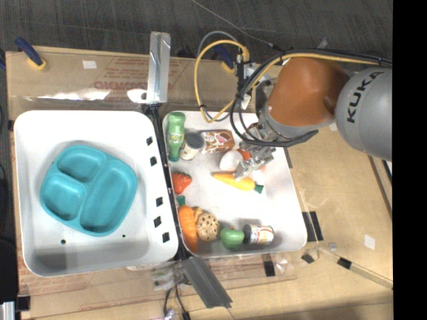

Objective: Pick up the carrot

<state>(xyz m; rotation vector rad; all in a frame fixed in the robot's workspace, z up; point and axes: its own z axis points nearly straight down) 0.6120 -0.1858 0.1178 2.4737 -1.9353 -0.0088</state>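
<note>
The carrot is orange-yellow with a green stalk end pointing right, and it lies flat in the middle of the right bin. My gripper hangs from the orange-banded wrist just above the carrot's right half and seems to touch or nearly touch its upper edge. The wrist and its cables hide part of the gripper. The carrot rests on the bin floor and is not lifted.
Around the carrot lie a white egg, a red-labelled can, a small jar, a green bottle, a strawberry, a pumpkin, a cookie, a green pepper and a small bottle. The left bin holds a teal divided plate.
</note>
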